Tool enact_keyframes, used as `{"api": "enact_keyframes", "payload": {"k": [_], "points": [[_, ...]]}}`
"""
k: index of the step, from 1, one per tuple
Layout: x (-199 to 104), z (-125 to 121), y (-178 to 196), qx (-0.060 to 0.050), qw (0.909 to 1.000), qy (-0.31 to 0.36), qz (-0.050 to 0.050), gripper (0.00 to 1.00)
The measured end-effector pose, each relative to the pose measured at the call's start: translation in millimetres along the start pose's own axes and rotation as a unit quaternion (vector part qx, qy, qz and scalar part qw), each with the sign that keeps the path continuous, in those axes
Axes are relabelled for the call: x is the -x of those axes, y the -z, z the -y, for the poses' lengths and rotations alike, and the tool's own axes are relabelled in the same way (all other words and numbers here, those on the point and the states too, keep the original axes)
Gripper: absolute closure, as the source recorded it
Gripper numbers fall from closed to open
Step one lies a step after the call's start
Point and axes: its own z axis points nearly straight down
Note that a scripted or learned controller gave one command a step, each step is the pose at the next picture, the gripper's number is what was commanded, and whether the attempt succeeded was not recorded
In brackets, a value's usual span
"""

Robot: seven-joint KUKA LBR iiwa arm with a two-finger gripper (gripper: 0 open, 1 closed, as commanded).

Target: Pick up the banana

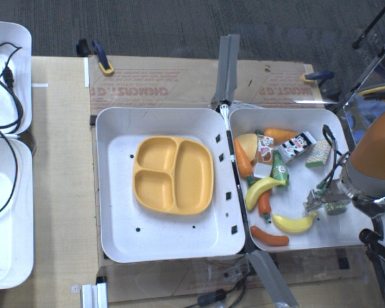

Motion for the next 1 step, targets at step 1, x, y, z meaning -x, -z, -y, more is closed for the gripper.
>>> {"api": "enact_keyframes", "payload": {"k": [1], "points": [[-5.7,-1.0,-0.6,-0.002,1.0000,0.004,-0.005,0.00]]}}
